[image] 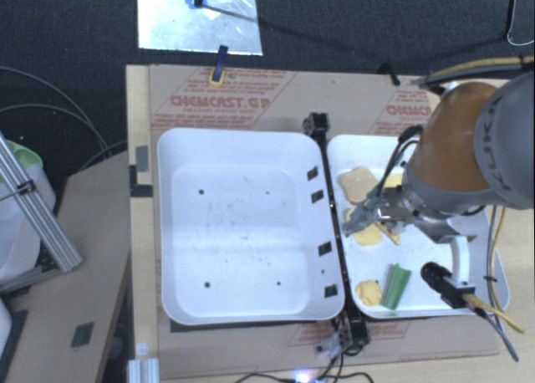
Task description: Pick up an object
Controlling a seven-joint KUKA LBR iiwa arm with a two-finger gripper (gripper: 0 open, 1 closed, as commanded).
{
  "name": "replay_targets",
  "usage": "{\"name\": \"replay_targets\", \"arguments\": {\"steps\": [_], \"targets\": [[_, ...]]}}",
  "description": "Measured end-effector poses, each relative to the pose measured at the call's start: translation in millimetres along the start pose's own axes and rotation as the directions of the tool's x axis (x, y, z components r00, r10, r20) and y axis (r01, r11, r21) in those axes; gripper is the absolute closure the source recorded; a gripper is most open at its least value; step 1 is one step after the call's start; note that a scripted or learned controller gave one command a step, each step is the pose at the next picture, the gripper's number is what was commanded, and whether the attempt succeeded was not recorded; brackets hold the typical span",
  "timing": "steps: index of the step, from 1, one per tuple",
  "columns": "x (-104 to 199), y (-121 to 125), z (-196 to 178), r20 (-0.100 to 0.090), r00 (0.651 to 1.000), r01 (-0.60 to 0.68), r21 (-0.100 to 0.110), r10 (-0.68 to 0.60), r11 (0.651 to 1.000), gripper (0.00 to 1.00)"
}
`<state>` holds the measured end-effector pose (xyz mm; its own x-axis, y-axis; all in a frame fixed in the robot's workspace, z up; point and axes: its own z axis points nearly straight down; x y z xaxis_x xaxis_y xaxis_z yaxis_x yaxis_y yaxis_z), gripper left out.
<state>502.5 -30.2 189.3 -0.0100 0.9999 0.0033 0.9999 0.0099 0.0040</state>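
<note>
My gripper (361, 216) hangs low over the left part of the right bin (361, 149), its grey fingers pointing left. A pale yellow flat piece (358, 181) lies just behind it. Another yellow piece (368, 237) lies right under the fingers, with a thin orange-yellow stick (390, 236) beside it. Nearer the front edge lie a green block (394, 284) and a small yellow lump (368, 292). I cannot see anything held between the fingers.
The left bin (242, 222) stands beside the right one, with a black divider and clips (322, 197) between them. The arm's grey and orange body (468, 151) covers the right bin's far right part. Brown cardboard (251, 97) lies under both bins.
</note>
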Motion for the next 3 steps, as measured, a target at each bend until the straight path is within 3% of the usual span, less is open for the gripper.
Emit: {"name": "replay_targets", "arguments": {"steps": [1,2,3], "targets": [[-56.7,-17.8,48.6,0.004,1.000,-0.014,0.006,0.014,1.000,0.00],[-64.0,62.3,85.7,0.005,1.000,-0.004,-0.003,0.004,1.000,0.00],[-58.2,54.7,101.6,0.008,1.000,-0.008,-0.006,0.008,1.000,0.00]]}}
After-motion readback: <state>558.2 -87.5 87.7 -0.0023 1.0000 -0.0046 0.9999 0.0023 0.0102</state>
